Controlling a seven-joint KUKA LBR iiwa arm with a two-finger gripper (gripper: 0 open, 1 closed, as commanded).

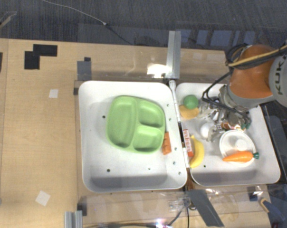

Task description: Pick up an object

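So on the left there's just bare wooden surface [34, 141], with a couple of black marks at the far side and small pale squares stuck on it. Then comes the left bin [93, 175], and sitting in it is a green divided tray [134, 122] with three compartments, a bit toward the far half of the bin. Tucked against the tray's right edge, right by the wall between the bins, is a small orange thing [166, 144], can't really tell what it is.

Moving into the right bin [267, 172]: along its left wall there's a banana [197, 152] lying near-to-far, with a little red-and-white label-looking item [186, 140] just beside it. Farther back is a green ball [190, 101] with a yellowish piece [188, 112] touching its near side. On the near-right side there's a white cup or bowl [234, 142], and a carrot [238, 157] lies across its near rim, green end pointing right.

The arm [250, 77] comes in from the right, orange band up top, and the hand [218, 122] hangs low over the middle of the right bin, between the yellowish piece and the white cup. It's a jumble of metal and cables down there, so I honestly can't tell if it's spread or pressed together, or if it's got anything.
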